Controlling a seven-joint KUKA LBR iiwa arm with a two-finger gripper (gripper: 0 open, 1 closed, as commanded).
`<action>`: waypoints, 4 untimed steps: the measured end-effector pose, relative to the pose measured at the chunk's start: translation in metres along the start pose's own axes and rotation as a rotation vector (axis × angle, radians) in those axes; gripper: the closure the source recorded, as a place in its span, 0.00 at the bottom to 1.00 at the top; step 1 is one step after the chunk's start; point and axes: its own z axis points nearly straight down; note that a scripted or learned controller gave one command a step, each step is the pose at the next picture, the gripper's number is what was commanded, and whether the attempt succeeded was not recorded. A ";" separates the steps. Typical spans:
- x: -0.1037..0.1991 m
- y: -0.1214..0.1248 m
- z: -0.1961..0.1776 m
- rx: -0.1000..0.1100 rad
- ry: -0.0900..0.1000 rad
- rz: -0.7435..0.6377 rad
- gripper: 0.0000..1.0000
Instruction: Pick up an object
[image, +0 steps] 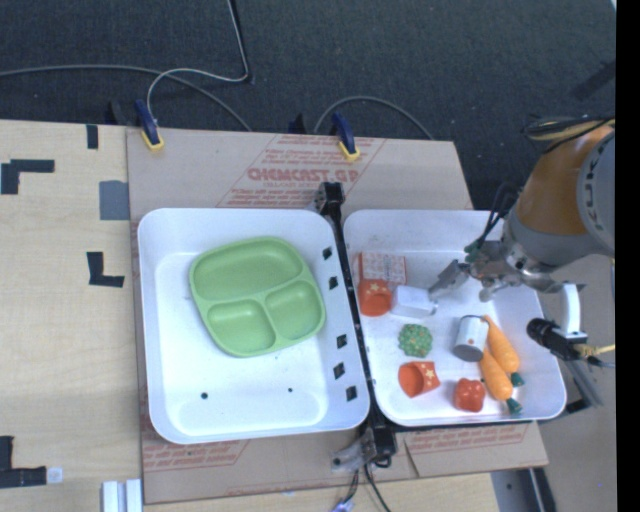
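Grey gripper (470, 277) hovers over right bin (440, 225), fingers spread apart, holding nothing, near white block (412, 299).

The word "CHEMCAST" is printed in red capitals on the brown protective sheet (300, 175) lying under the two bins, followed by further letters that cannot be made out with certainty (possibly "GP"). The wording is repeated in diagonal rows across the sheet; the smaller lines are not legible.
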 end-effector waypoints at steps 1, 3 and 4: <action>0.063 -0.034 0.059 0.000 0.002 -0.001 0.00; 0.074 -0.036 0.059 -0.002 0.000 0.000 0.00; 0.076 -0.045 0.059 -0.008 -0.002 -0.001 0.00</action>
